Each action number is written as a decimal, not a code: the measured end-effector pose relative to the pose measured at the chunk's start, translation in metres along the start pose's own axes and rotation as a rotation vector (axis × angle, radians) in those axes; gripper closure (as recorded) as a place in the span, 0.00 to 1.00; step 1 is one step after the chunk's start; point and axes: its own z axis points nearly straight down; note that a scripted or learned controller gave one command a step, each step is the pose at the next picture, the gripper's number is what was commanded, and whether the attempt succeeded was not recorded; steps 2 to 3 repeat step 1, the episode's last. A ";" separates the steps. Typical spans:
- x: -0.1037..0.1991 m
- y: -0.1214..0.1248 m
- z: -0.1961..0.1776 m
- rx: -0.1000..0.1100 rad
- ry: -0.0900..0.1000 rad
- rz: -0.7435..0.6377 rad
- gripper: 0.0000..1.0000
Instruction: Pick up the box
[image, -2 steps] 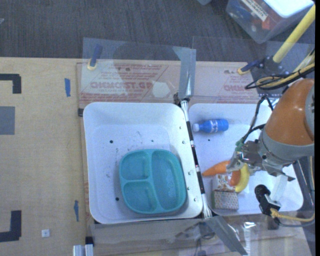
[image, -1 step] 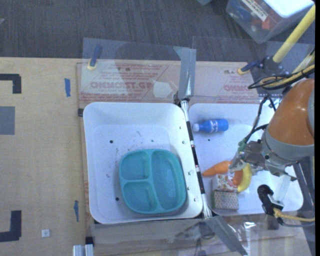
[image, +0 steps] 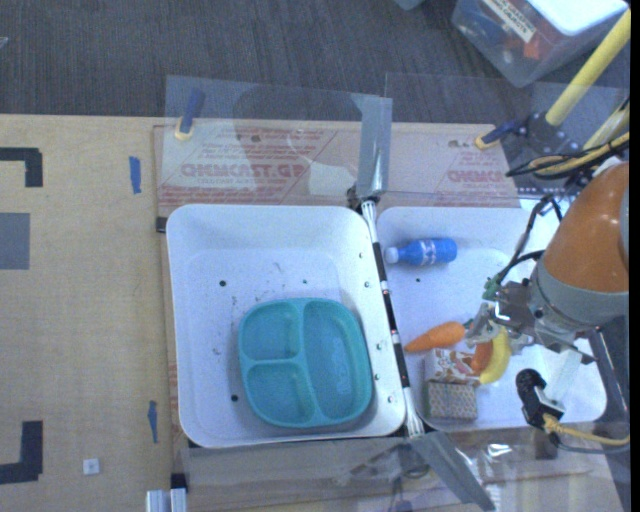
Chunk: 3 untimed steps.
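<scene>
The box (image: 452, 386) is small, with an orange-and-white top and a speckled grey front. It stands in the right bin (image: 455, 275) near the front left corner. My gripper (image: 488, 326) hangs low over the bin, just up and right of the box, by the carrot's tip and the banana. The arm's grey wrist and orange band (image: 595, 250) reach in from the right and hide the bin's right part.
An orange carrot (image: 436, 338) lies just behind the box, and a yellow banana (image: 496, 360) touches its right side. A blue bottle (image: 424, 251) lies at the bin's back. The left bin (image: 200, 250) holds a teal divided plate (image: 303, 362). Cables run at the front right.
</scene>
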 end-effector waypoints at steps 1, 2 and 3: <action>0.024 -0.007 -0.008 -0.003 0.000 -0.026 1.00; 0.024 -0.007 -0.008 -0.003 0.000 -0.026 1.00; 0.024 -0.007 -0.008 -0.003 0.000 -0.026 1.00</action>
